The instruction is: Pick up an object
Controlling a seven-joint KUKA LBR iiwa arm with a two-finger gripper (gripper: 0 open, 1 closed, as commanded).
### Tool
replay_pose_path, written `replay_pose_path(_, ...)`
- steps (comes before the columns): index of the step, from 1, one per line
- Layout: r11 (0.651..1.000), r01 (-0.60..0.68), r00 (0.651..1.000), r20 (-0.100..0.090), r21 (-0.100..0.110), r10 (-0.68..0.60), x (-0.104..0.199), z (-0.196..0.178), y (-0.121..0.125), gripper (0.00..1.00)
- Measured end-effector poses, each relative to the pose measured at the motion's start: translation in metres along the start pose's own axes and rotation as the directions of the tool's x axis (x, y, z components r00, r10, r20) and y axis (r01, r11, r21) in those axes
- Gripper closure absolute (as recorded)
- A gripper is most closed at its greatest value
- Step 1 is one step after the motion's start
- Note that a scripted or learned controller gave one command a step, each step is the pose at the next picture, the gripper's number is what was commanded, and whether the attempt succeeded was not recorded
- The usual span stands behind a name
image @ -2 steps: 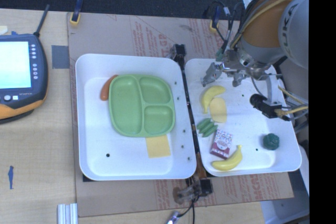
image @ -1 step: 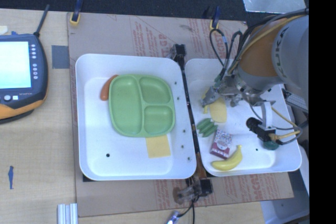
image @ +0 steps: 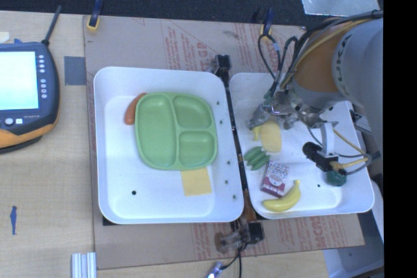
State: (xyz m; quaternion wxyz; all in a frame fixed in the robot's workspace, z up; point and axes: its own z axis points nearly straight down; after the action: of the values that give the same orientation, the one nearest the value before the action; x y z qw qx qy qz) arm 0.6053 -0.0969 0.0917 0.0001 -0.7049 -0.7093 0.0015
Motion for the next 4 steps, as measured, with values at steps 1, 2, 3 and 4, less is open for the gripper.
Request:
replay_pose_path(1,1.0,-0.001,1.0,-0.001,0.002,0.001,0.0,0.0,-0.002,0.0)
replay_pose_path(2,1.0,-0.001,1.0,-0.001,0.004,0.001,-0.003,0.0,-0.008,0.0)
replay_pose_path(3,1.0,0.0,1.0,-0.001,0.006,0.0,-0.004,-0.01,-0.008,1.0)
replay_pose_path(4,1.0,0.001,1.0,0.0,0.006,-0.001,-0.004,-0.01,-0.008,0.0)
